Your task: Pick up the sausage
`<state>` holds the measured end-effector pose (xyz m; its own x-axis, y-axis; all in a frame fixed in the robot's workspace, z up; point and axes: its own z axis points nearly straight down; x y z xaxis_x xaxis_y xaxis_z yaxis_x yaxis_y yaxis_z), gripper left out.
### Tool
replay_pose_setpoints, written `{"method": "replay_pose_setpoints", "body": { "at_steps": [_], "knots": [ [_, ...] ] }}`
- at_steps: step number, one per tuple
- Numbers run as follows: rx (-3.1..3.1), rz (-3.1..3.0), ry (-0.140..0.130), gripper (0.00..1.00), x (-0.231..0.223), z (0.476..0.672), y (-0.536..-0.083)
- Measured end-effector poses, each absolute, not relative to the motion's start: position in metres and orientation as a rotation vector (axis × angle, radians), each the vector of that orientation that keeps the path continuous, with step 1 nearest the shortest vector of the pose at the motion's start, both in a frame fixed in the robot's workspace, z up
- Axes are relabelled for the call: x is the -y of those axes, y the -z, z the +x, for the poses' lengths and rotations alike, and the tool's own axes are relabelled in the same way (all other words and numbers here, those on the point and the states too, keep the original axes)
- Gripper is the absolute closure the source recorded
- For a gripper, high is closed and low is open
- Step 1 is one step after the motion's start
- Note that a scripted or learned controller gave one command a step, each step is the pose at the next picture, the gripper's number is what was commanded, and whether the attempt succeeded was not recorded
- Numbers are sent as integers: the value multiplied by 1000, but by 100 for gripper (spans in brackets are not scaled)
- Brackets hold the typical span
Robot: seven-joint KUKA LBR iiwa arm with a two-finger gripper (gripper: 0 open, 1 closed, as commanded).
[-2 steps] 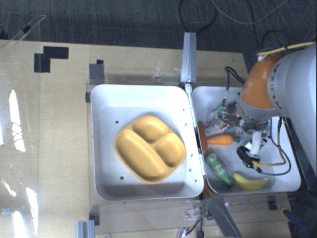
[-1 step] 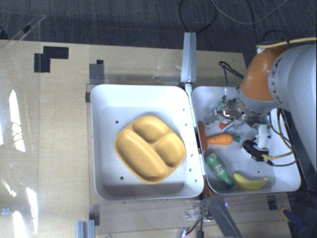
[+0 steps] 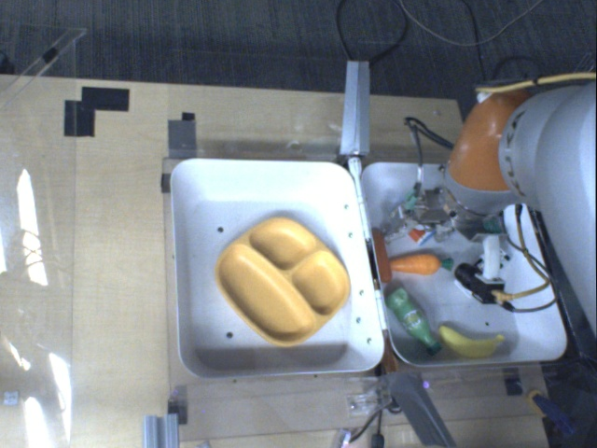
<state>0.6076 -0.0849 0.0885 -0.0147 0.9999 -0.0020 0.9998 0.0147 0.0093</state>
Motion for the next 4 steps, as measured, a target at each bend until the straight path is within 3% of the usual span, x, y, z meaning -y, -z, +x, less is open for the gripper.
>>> {"method": "replay_pose_setpoints", "body": {
  "at_steps": [3, 4],
  "knots": [
    [-2232, 2200, -8, 0, 85, 608, -89],
    [-1972, 2441, -6, 0, 57, 592, -186]
  ]
}}
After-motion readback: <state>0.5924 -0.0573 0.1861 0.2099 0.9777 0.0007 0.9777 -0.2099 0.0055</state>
